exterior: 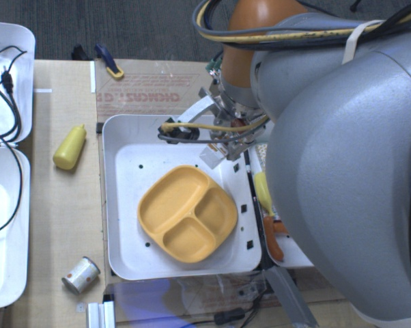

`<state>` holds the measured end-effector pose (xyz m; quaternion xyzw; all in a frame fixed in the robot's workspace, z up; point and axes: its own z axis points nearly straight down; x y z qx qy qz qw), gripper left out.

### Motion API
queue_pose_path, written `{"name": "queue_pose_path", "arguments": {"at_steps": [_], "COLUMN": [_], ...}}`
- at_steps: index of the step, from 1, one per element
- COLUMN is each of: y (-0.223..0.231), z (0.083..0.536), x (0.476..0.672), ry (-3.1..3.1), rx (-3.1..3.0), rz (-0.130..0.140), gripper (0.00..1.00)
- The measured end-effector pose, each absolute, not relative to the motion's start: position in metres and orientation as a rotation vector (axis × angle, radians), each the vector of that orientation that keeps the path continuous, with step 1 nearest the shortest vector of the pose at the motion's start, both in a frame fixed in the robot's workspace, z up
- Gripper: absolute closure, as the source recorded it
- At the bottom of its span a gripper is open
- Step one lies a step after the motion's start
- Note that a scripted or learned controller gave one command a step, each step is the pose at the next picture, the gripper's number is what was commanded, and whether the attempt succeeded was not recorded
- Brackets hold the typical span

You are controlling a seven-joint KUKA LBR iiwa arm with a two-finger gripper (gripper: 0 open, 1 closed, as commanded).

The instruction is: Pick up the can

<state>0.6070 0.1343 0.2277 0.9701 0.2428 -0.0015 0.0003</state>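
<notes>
The can (80, 275) is small and silver with a red-dotted label. It lies on its side on the wooden bench, outside the left bin's (112, 203) front-left corner. My gripper (222, 145) hangs over the back right part of that bin, far from the can and above and to its right. The bulk of the arm hides the gripper's tip.
A yellow divided plate (188, 214) fills the middle of the left bin. A yellow mustard bottle (70, 147) lies on the bench left of the bin. A blue and yellow tool (108, 61) lies at the back. A yellow item (262, 190) and an orange item (274, 243) show in the right bin.
</notes>
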Motion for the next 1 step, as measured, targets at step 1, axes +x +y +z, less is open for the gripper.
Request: {"name": "queue_pose_path", "arguments": {"at_steps": [1], "y": [0.1913], "z": [0.2587], "x": [0.6246], "ry": [0.507], "rx": [3.099], "rz": [-0.002], "gripper": [1.00]}}
